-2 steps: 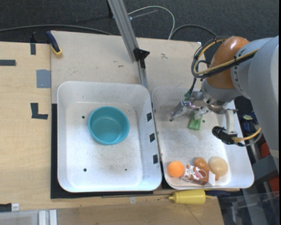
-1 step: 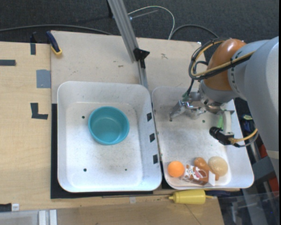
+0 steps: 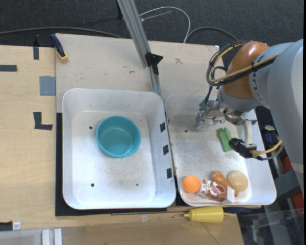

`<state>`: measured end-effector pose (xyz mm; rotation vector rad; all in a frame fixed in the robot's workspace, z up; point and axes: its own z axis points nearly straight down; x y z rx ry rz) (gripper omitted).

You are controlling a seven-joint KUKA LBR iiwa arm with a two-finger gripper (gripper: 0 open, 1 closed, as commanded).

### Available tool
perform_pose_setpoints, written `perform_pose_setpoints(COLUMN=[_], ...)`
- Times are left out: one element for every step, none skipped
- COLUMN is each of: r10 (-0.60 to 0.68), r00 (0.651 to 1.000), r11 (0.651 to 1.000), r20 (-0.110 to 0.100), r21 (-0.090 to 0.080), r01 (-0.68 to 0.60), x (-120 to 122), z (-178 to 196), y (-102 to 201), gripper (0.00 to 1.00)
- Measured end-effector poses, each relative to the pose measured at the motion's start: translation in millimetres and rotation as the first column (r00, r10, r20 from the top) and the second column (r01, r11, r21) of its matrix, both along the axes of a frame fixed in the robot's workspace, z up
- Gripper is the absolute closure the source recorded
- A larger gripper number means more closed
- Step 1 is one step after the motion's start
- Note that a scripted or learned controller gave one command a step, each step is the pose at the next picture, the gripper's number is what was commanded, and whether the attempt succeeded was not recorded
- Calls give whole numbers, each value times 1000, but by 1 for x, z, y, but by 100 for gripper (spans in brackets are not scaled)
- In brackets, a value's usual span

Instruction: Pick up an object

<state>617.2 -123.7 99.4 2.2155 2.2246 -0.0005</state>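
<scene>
Objects to pick lie in the right bin (image 3: 181, 137); none is lifted yet, so the pick itself is left to do. Whether the end effector (image 3: 203, 120) is clenched or released cannot be told; it sits low over the bin's far part. A green block (image 3: 224, 138) lies just beside it. Along the bin's near wall cluster an orange ball (image 3: 191, 184), a red-and-white packet (image 3: 213, 189) and a pale round fruit (image 3: 237, 179).
</scene>
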Motion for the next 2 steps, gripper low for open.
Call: perform_pose_setpoints(r10=[-3, -3], r00=[1000, 1000], r11=[1000, 1000], r20=[3, 4], r21=[1, 0], r01=[3, 3], x=[-5, -3], z=[61, 123], y=[-1, -7], gripper=[100, 100])
